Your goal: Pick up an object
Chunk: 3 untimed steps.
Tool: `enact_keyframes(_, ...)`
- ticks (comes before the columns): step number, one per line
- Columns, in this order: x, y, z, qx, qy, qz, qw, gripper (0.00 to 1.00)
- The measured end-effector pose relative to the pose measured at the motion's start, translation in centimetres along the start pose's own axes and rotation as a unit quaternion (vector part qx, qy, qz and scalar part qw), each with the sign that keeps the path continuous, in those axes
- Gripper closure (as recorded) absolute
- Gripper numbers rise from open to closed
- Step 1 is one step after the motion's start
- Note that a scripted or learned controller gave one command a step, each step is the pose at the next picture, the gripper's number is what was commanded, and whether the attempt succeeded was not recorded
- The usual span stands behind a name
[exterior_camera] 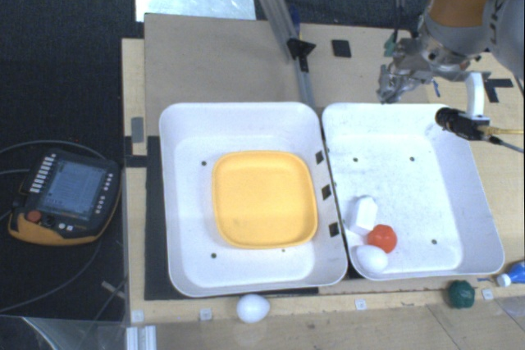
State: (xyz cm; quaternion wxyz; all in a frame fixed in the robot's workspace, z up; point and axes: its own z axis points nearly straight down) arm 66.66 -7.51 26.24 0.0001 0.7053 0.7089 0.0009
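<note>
White egg [253,308] on brown bench [221,61]

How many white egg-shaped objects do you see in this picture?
2. One white egg lies in the right bin, at its near-left corner, touching the red ball. The other white egg lies outside the bins, on the bench below the left bin.

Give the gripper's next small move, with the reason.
Probably travel toward the near-left corner of the right white bin: the gripper hangs above that bin's far rim, while the round orange-red object sits in that corner among two white pieces.
</note>
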Motion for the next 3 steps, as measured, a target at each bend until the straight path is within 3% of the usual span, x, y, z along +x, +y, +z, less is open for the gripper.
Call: enact_keyframes(3,15.5,-3.1,3.1,0.001,0.000,0.000,1.0000,1.00)
